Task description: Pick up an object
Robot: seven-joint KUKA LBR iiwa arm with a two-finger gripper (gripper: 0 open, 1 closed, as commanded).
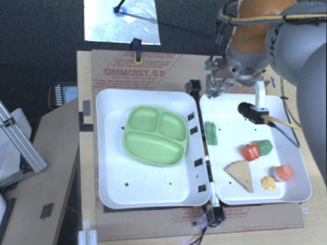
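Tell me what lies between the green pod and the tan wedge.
Camera view: bare white bin floor separates the green pod from the tan wedge.

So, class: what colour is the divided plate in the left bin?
Light green plate, seen in the camera view.

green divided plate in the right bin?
No, the green divided plate lies in the left bin; the right bin holds the small toy foods.
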